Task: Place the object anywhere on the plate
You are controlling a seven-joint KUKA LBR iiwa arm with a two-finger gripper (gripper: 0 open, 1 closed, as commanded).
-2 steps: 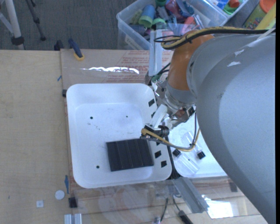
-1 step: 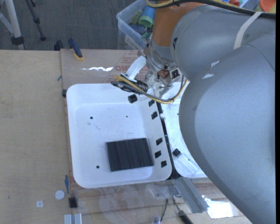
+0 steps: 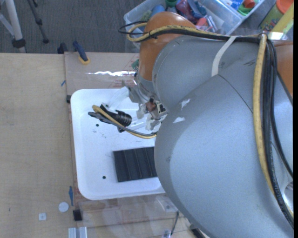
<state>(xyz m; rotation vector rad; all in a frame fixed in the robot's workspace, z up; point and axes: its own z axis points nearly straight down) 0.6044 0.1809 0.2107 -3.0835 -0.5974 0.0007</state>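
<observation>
A dark ribbed rectangular plate (image 3: 134, 165) lies flat in the near part of the left white bin (image 3: 86, 139); its right end is hidden under the arm. My gripper (image 3: 145, 114) hangs over the middle of that bin, just behind the plate, seen from above and mostly covered by the wrist and the orange band (image 3: 158, 28). A black and yellow cable bundle (image 3: 111, 117) sticks out leftward from the wrist over the bin floor. I cannot make out any loose object near the gripper.
The bulky grey arm (image 3: 223, 139) covers the whole right side, including the second bin. Bare wooden bench (image 3: 32, 139) lies to the left. Clear boxes of colourful items (image 3: 205, 11) stand at the back. Small clamps sit by the bin's front left corner (image 3: 70, 209).
</observation>
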